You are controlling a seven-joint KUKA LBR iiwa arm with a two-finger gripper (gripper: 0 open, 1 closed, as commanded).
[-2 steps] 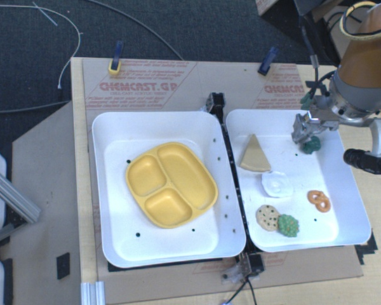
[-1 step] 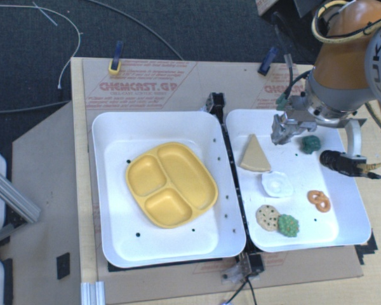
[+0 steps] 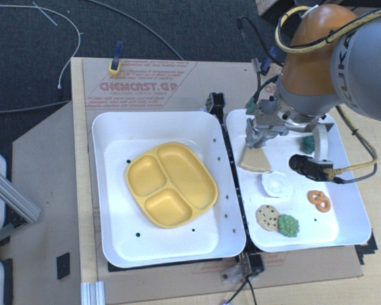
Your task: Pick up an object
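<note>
Arm low over the right bin, food toys below it.

In the camera view the gripper [image 3: 259, 135] hangs just above the tan wedge [image 3: 256, 161], likely the nearest target; I cannot tell how the jaws stand, the wrist hides them. The yellow tray [image 3: 171, 183] lies apart in the left bin [image 3: 108, 132].

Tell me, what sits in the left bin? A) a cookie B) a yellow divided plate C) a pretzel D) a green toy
B: the yellow divided plate lies alone in the left bin; the pretzel and cookie lie in the right bin.
</note>
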